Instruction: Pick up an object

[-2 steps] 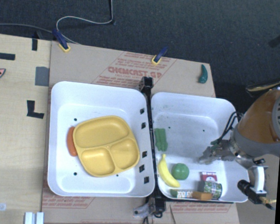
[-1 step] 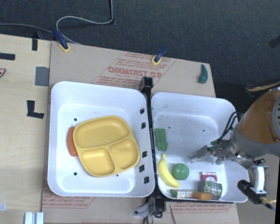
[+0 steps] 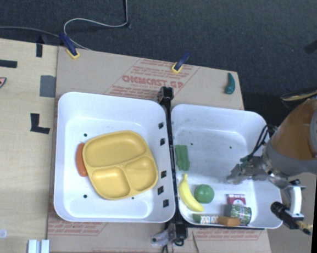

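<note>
green ball [image 3: 204, 193] lies in right bin [image 3: 214, 122], left of the jaws [image 3: 241, 173].

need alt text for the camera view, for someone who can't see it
A grey and orange robot arm reaches from the right, its gripper low inside the right white bin, near a banana, a green ball, a green block and a small can. The left white bin holds a yellow divided tray lying over an orange item.

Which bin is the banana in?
The right bin. The banana lies on its floor by the dividing wall, beside the green ball.
</note>
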`<move>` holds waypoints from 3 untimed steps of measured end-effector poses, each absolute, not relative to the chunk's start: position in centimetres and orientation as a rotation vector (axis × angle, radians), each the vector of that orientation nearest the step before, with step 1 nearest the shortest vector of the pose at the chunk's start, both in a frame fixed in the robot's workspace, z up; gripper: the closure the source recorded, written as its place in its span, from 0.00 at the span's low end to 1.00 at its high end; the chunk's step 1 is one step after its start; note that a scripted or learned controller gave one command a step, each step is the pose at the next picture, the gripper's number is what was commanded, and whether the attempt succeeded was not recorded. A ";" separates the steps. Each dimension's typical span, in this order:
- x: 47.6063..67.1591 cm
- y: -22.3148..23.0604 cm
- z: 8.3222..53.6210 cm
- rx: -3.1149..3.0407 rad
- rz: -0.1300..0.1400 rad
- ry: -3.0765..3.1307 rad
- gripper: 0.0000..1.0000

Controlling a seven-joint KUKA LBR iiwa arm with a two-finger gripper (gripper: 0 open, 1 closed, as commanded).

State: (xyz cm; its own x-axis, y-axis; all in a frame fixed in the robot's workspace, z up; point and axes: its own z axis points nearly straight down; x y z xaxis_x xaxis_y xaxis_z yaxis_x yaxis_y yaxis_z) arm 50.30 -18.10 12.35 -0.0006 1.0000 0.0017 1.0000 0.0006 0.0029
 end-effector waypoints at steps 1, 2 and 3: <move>50.3 -18.1 12.3 2.220 0.005 2.221 0.00; 48.5 -17.4 8.6 2.218 0.002 2.218 0.00; 48.6 -17.4 9.6 2.217 0.002 2.216 1.00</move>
State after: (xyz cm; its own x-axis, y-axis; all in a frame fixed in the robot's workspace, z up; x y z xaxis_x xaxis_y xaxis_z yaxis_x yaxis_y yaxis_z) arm 48.58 -17.45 9.60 0.0004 1.0000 -0.0041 1.0000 -0.0004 0.0062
